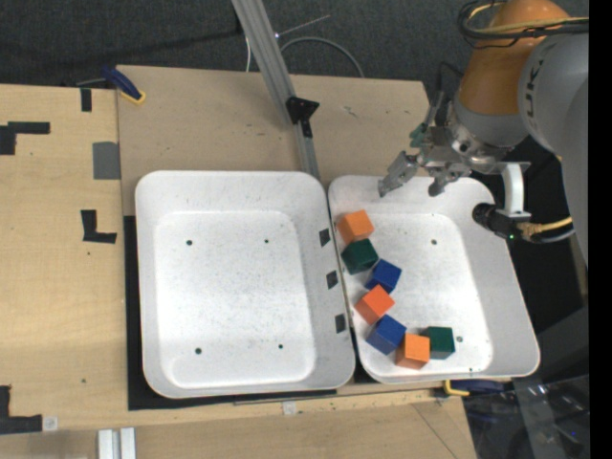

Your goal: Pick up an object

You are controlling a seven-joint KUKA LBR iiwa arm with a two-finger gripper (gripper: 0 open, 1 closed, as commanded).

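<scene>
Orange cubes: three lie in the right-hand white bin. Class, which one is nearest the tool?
The orange cube at the top of the curved row, just above a dark green cube, lies closest to the open tool.

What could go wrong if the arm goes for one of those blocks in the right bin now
The gripper, fingers spread, hangs above the right bin's far rim, so a straight descent might strike the rim instead of a block. The blocks lie in a tight chain: the top orange block touches the green block, so a finger may land on a neighbour or push both aside.
</scene>
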